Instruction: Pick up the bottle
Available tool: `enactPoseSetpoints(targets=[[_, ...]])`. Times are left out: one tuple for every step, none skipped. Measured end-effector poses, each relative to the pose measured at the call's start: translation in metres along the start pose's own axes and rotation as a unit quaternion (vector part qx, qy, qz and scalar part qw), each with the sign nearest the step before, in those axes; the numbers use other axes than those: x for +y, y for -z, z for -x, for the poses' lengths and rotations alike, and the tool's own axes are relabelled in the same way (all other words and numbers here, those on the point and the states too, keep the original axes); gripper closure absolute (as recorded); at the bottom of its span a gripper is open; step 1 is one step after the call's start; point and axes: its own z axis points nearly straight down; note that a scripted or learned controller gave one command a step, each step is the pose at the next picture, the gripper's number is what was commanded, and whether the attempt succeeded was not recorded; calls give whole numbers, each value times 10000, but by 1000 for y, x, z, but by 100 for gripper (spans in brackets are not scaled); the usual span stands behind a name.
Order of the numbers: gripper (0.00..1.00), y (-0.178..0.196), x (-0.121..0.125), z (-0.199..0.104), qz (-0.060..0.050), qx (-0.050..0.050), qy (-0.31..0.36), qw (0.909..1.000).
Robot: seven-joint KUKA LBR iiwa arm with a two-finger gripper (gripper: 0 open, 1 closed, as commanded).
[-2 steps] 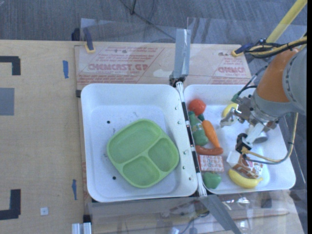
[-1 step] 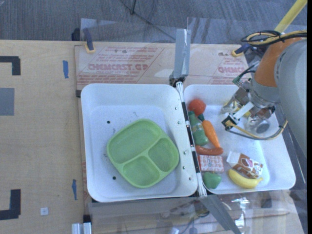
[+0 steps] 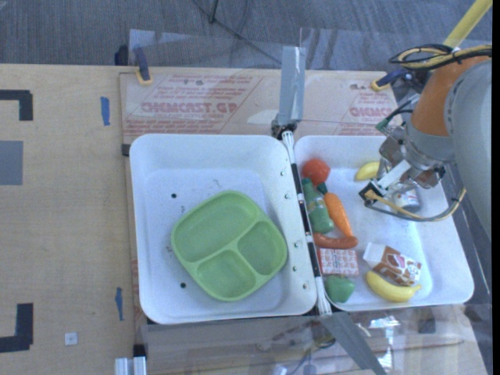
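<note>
Right bin [image 3: 461, 276] on the worktop, seen from above. The bottle [image 3: 316, 207], green with a dark cap, lies flat against the bin's left wall, just below a tomato [image 3: 316, 169] and beside a carrot [image 3: 337, 214]; its long axis runs roughly along that wall. The pincer [image 3: 388, 191] hangs over the bin's upper right part, well apart from the bottle, which lies to its left in this view. Whether the pincer is released or clenched cannot be told; nothing is visibly held
</note>
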Motion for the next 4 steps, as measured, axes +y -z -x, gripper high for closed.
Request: enactPoseSetpoints(targets=[[100, 145, 10, 12, -10, -10, -2727, 9621], [100, 294, -16, 0, -7, -7, -2521, 9677], [100, 336, 2, -13, -4, -2, -2721, 9623], [100, 336, -26, -63, 0, 8, -2746, 9616]])
